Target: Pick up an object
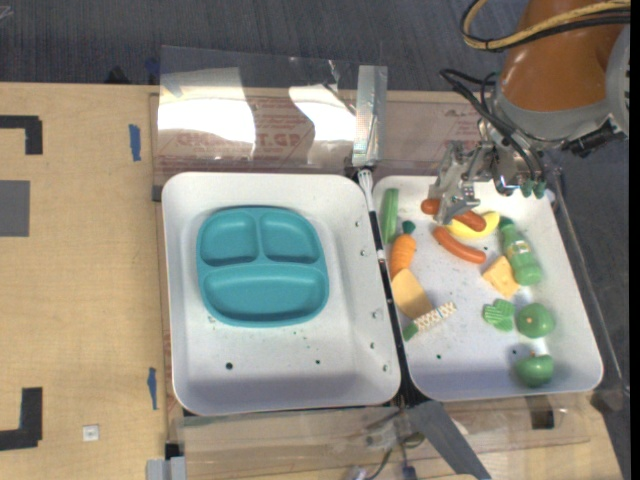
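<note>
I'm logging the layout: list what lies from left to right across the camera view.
Teal divided plate in the left bin → green cucumber → orange carrot → gripper → yellow wedge → green round pieces.

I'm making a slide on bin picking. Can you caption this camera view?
KUKA arm's gripper hovers over toy food in the right bin; a teal divided plate sits in the left bin.

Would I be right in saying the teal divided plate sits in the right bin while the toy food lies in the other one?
Not quite: the camera view shows the teal divided plate in the left bin, and the toy food in the right bin.
</note>
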### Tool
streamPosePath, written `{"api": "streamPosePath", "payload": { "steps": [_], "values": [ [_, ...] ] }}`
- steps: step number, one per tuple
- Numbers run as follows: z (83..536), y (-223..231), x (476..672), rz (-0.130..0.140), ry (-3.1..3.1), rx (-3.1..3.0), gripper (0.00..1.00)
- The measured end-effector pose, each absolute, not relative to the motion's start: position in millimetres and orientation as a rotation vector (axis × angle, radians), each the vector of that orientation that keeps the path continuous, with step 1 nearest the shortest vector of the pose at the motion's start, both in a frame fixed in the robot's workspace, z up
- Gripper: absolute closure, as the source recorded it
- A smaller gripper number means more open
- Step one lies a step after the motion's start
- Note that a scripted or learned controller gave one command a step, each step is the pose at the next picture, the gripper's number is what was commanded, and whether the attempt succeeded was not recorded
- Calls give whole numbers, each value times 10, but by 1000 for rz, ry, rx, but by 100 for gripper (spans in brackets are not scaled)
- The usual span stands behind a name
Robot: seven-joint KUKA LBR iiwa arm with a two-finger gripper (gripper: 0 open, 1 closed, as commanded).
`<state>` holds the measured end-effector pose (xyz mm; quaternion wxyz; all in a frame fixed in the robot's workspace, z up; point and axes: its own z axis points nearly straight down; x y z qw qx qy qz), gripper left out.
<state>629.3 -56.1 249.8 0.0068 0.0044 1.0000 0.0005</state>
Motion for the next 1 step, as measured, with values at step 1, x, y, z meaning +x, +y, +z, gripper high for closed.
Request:
{"api": "streamPosePath", "payload": {
  "steps": [1],
  "values": [
    [2575,-559,6301,2,3126,14,100]
  ]
}}
